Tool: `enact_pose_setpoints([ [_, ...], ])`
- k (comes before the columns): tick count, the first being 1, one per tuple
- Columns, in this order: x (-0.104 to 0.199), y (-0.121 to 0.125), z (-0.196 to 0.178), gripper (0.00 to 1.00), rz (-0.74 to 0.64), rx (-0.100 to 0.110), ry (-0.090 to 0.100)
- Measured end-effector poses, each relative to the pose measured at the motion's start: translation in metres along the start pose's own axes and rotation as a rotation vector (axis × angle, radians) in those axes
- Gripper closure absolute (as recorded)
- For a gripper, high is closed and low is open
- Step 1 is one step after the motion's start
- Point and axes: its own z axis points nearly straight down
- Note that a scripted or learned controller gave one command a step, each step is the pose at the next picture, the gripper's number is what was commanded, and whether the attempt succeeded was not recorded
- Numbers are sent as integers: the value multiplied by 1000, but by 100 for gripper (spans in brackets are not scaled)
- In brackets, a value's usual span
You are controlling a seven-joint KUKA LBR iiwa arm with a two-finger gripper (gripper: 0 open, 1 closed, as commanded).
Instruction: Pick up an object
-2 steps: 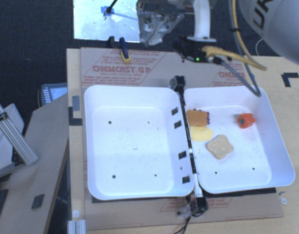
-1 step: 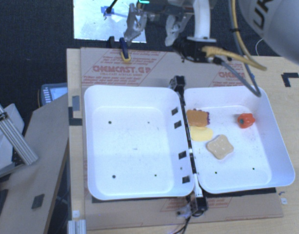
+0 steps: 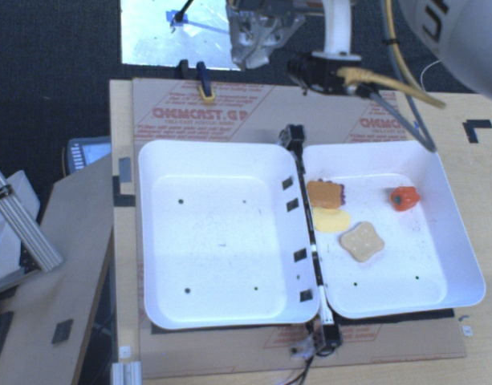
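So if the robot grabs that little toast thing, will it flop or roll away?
Probably neither. The toast slice looks like a stiff toy, lying flat in the right bin, so it shouldn't roll. Being flat and low, it may be hard to pinch, and it could slide on the smooth white floor.

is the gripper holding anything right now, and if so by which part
Nothing is held. The gripper hangs above the back of the bench, away from the bins; the toast slice, orange piece and other items lie in the right bin.
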Motion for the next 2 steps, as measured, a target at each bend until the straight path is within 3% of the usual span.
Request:
enact_pose_setpoints([
  [1, 0, 0, 0, 0, -1, 1, 0],
  [2, 1, 0, -11, 100, -4, -2, 1],
])
